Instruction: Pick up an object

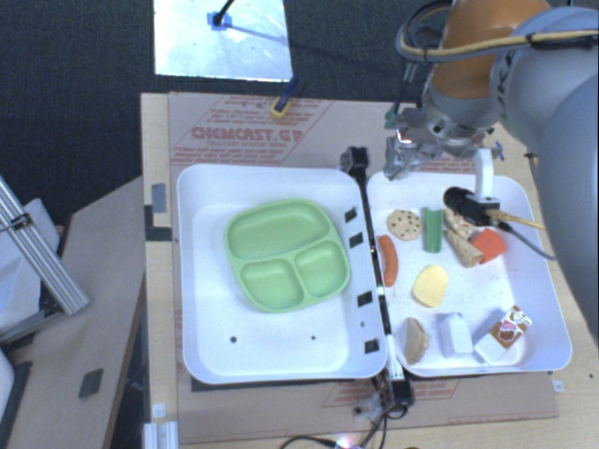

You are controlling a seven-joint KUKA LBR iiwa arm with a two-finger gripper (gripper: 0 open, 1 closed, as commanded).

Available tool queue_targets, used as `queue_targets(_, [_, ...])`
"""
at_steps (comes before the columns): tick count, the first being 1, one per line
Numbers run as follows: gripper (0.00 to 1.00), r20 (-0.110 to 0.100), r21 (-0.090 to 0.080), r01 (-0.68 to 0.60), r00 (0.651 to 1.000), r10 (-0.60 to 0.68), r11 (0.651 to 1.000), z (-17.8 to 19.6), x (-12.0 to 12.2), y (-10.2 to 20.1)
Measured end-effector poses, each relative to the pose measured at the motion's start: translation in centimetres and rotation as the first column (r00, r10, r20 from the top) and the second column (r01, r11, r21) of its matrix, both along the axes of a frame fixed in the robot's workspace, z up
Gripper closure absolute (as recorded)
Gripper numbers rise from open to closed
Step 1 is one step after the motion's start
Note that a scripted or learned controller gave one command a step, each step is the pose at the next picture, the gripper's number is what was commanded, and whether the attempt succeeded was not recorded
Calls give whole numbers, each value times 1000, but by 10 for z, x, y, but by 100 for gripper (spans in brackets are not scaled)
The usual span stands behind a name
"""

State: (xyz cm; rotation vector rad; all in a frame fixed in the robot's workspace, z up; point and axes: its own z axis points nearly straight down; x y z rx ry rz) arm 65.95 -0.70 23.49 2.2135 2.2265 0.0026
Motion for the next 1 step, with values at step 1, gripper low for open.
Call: queue_targets(1, [100, -1, -1, 4, 1000, -4, 1000, -7, -9, -1])
